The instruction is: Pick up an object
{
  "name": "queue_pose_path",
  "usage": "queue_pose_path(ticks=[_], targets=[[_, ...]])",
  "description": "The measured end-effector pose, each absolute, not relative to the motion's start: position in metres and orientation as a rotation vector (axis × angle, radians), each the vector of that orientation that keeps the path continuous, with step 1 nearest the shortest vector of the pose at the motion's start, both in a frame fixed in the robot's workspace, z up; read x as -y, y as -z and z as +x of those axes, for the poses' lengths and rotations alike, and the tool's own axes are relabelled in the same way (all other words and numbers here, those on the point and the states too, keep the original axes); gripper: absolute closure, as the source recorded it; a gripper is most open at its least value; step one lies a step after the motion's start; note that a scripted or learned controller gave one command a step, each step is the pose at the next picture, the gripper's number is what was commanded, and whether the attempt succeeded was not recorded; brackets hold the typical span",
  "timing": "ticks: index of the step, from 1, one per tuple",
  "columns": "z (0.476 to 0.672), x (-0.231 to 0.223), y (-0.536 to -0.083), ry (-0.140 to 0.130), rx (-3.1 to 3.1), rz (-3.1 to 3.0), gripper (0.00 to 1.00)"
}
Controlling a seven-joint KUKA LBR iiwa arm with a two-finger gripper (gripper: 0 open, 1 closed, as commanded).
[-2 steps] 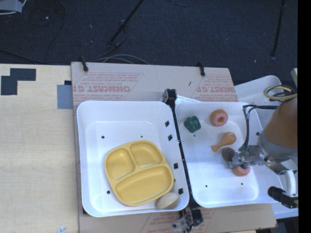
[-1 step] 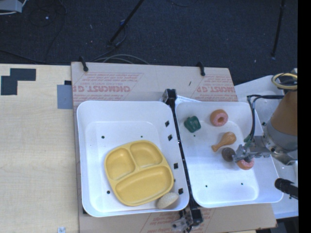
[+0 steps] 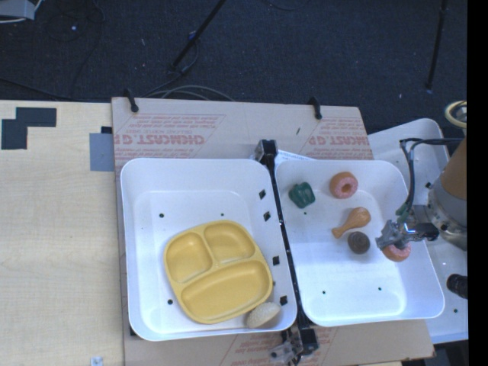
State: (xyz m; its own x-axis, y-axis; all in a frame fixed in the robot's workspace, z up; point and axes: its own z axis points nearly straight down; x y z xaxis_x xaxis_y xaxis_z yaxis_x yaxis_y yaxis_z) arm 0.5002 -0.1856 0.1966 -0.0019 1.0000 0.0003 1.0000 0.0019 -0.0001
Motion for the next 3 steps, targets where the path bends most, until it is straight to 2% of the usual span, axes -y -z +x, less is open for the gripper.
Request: queue_pose_path(ticks=[1, 2, 3], targets=[[0.501, 0.186, -0.213, 0.000, 2.223, -2.218, 1.00], [0.517, 0.130, -0.213, 0.001, 2.226, -2.212, 1.00], [0.523, 0.073, -0.205, -0.001, 2.224, -2.212, 1.00]])
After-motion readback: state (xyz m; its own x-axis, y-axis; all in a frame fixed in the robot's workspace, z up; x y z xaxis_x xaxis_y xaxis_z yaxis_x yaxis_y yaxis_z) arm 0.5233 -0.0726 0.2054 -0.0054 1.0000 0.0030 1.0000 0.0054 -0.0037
